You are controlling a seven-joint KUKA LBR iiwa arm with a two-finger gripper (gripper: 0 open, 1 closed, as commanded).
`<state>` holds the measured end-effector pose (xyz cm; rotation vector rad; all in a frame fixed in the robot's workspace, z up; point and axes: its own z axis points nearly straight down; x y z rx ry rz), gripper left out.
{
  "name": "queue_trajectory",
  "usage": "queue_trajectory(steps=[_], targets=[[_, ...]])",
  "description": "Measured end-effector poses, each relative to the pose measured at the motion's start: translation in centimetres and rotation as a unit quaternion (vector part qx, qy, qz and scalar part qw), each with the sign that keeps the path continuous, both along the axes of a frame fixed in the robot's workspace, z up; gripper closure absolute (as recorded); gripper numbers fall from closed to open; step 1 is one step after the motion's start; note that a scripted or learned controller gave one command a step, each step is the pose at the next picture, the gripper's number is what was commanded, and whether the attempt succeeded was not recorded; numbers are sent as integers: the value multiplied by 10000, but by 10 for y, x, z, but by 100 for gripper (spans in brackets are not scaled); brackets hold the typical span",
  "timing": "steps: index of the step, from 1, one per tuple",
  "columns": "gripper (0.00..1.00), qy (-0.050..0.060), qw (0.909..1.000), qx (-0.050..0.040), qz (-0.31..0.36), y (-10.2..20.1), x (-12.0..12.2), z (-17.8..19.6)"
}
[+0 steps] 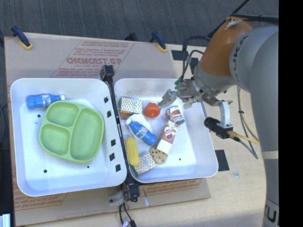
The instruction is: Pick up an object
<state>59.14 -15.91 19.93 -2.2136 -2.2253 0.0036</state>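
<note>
My gripper (177, 100) hangs over the back right part of the right bin (201, 160), its fingers spread open with nothing between them. Just below it in the picture stands a small can with a red label (175, 114). A red tomato (152, 110) lies to the gripper's left. Beside the tomato is a tan snack box (130, 106). Further forward lie a blue bottle (142, 132), a brown and white carton (167, 135), a yellow corn cob (132, 151), a cookie (160, 156) and a checkered packet (145, 164).
The left bin (21, 174) holds a green divided plate (72, 131) and a second blue bottle (42, 100) at its back left. A black divider (113, 126) runs between the bins. The arm's grey body and cables fill the right side.
</note>
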Motion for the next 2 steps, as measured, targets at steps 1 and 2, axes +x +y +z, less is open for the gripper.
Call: queue_trajectory(steps=[1,2], targets=[[0,-7,10000,-3,-1,-52,-10,-107],[100,4,10000,-5,21,-52,-10,-97]])
